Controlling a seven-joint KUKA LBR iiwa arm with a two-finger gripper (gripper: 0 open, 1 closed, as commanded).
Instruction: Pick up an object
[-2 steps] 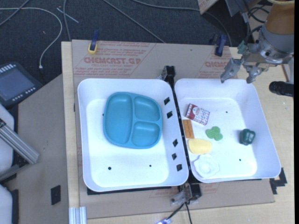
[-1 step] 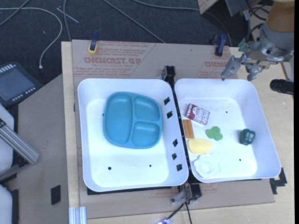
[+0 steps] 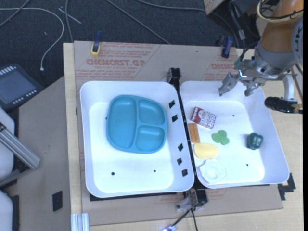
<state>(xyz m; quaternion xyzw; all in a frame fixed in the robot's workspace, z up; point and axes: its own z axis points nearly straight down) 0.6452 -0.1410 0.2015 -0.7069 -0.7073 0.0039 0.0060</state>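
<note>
Lying nearest the camera, well below the jaws: a white lid-like piece, a yellow block, a green sprig, a dark green pepper. Sitting closer beneath the jaws, a red-and-white packet. Hovering over the far rim of the right bin, gripper spread open, gripping nothing. Judging: approaching, nothing chosen yet; next calling for lowering over one object, likely the packet.
</note>
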